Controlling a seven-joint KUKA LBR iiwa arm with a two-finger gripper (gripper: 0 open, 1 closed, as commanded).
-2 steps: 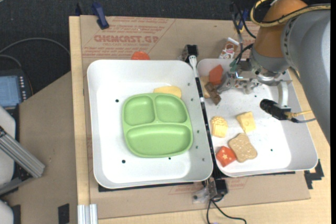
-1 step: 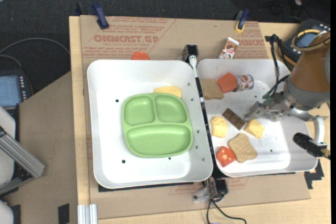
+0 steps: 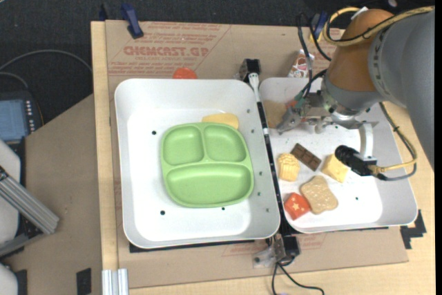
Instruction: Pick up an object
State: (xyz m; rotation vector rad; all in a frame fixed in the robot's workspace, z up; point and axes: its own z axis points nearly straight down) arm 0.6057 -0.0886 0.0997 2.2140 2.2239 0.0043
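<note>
Two shallow white plastic bins sit side by side on a brown cardboard-covered bench (image 3: pixel 173 45). The left bin (image 3: pixel 138 204) holds a light green plastic divided plate (image 3: pixel 206 164) with three compartments, lying flat near the bin's middle. A pale yellow rounded food piece (image 3: pixel 222 120) lies just beyond the plate's far edge, touching or nearly touching it.

The right bin (image 3: pixel 394 207) holds the loose objects. A dark brown rectangular bar (image 3: pixel 305 156) lies near the bin's middle. A yellow ridged toy piece (image 3: pixel 288 167) sits just beside the divider between the bins. A tan slice shaped like toast (image 3: pixel 320 194) lies toward the near edge, with a small red block (image 3: pixel 296 205) touching its left side. A pale yellow wedge resembling cheese (image 3: pixel 334 168) lies to the right of the brown bar, next to a black fitting (image 3: pixel 352 160) on a white bracket.

The grey arm with the orange band (image 3: pixel 356 55) reaches in from the right, over the far part of the right bin. The gripper (image 3: pixel 302 114) hangs at the far left corner of that bin, apart from the objects named. The state of the gripper cannot be told, and no object is seen in its grasp.
</note>
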